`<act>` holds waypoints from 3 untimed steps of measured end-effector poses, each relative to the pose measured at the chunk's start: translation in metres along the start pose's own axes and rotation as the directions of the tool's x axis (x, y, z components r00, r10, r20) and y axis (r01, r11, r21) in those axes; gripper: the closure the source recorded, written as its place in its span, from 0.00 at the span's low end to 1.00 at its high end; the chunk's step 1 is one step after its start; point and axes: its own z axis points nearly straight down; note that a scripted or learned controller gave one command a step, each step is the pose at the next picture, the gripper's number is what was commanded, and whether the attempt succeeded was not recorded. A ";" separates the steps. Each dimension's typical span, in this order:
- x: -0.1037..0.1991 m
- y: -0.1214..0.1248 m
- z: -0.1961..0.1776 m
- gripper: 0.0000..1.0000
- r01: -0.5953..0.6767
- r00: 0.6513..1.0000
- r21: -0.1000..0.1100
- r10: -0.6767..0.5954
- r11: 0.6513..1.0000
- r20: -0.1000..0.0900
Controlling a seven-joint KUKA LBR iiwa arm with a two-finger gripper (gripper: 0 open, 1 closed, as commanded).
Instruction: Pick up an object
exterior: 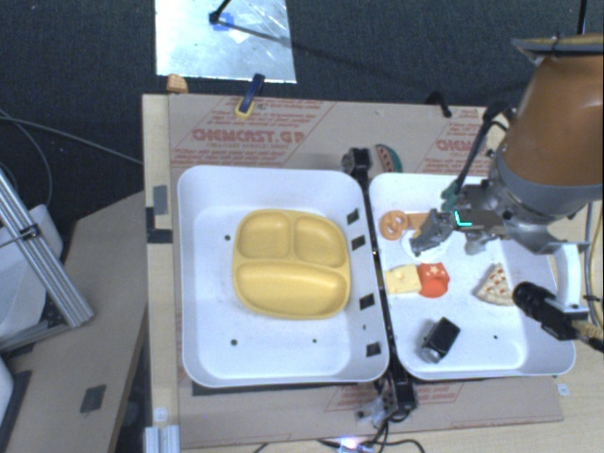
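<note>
White plastic, two shallow bins side by side on a cardboard-covered table (pixel 283 130). Left bin (pixel 203 281) holds a yellow divided tray (pixel 291 262), roughly centred. Right bin (pixel 491 352) holds the candidate objects: a pretzel-shaped piece (pixel 394 223) at the far left corner area, a pale yellow cheese-like block (pixel 403 279) with a red piece (pixel 433 279) touching its right side, a pizza-slice-shaped piece (pixel 493 285) further right, and a small black box-like item (pixel 439 338) nearer the camera, well apart from the others.

Arm enters from the right; the jaws (pixel 436 229) hang over the far left part of the right bin, just right of the pretzel-shaped piece and just beyond the cheese-like block and red piece. A small cyan light shows on the wrist body. Jaw state: cannot tell. The finger ends read as a dark blurred mass against the bin floor, and no gap or closure can be made out. Nothing visible between them.

Progress, as judged: pick not yet done. All five objects appear to lie on the bin floor; none is lifted or visibly grasped. The arm looks positioned for an approach, with the pretzel-shaped piece nearest, the cheese-like block and red piece next. Which one is targeted is unclear.

Left to do: descend, close on one object, lift clear of the bin. Risk noted: block and red piece touch, so a grasp there may nudge both.
</note>
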 end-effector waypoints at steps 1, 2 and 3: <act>0.006 -0.003 0.134 0.00 -0.003 1.000 0.013 0.003 1.000 0.000; 0.027 0.001 -0.012 0.00 0.005 1.000 -0.014 -0.005 1.000 -0.003; 0.026 0.001 -0.015 1.00 0.005 1.000 -0.003 -0.005 1.000 0.000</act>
